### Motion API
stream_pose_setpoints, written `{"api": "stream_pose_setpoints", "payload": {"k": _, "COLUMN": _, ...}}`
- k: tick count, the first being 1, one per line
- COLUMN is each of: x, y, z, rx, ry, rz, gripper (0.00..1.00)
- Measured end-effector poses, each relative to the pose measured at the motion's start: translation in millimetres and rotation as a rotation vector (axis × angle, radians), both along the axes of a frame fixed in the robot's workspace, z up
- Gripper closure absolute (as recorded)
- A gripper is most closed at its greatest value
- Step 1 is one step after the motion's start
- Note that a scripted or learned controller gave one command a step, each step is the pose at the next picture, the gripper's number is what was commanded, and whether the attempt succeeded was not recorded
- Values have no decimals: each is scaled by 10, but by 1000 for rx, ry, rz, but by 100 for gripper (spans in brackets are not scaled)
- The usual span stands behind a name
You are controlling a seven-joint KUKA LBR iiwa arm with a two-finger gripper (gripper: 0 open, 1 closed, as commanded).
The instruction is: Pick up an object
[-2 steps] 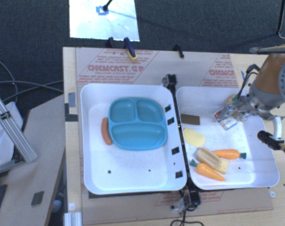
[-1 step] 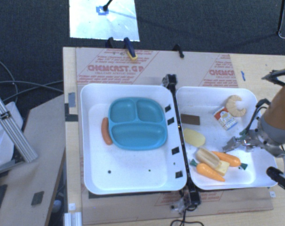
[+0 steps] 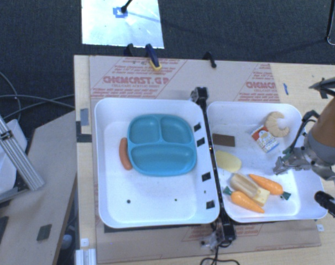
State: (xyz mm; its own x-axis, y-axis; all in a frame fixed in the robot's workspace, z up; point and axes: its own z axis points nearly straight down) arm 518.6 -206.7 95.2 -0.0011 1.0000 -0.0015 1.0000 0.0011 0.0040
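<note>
Carrots, two of them, at about five o'clock in the right bin, crossing a tan bread roll; likeliest pick, judging by reach.

Left to right:
- Left bin: sausage at nine o'clock of blue divided plate; well apart from arm.
- Right bin: brown block, pale yellow piece, small carton touching croissant at one o'clock.
- Gripper low at three o'clock, just beside upper carrot; cannot tell whether spread or closed; nothing seen between them.

Risks: crowded pile, so a nudge instead of a grasp; rounded carrot slipping or rolling off roll; two items caught together; bin wall close behind.
</note>
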Motion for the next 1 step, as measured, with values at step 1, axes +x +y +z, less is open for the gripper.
{"api": "stream_pose_setpoints", "payload": {"k": 1, "x": 626, "y": 49, "z": 264, "rx": -1, "ry": -5, "rz": 6, "gripper": 100}}
